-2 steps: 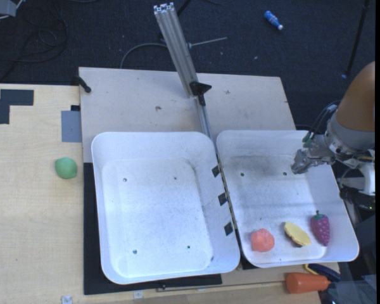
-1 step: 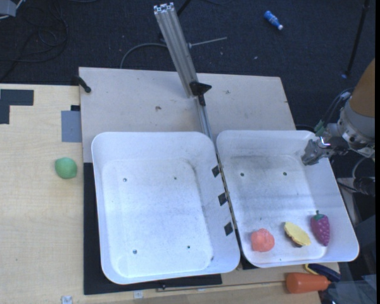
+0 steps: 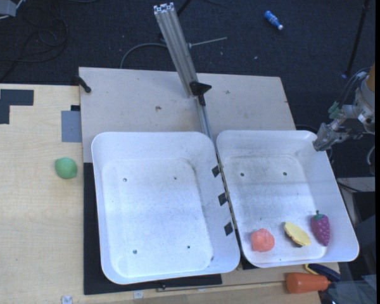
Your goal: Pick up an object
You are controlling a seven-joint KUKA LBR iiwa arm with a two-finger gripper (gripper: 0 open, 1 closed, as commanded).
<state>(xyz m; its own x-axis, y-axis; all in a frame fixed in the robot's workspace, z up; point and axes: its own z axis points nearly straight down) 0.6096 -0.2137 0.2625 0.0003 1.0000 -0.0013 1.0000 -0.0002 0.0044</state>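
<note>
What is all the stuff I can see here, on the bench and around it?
Bins: 2, white, side by side; left bin, right bin.
Round toy: 1, pinkish-red, right bin, near edge.
Yellow toy: 1, yellow, right bin, beside the round toy.
Grape toy: 1, purple, right bin, near right corner.
Ball: 1, green, on the wooden bench left of the bins.
Orange object: 1, orange, outside the right bin's near edge.
Metal bar: 1, silver, slanting behind the bins.
Small blue item: 1, blue, dark floor.
Hand: 1, grey, above the right bin's far right corner.

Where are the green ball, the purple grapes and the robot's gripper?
green ball (image 3: 66, 168), camera view, its middle
purple grapes (image 3: 321, 228), camera view, middle of the bunch
gripper (image 3: 323, 139), camera view, its tip
</note>
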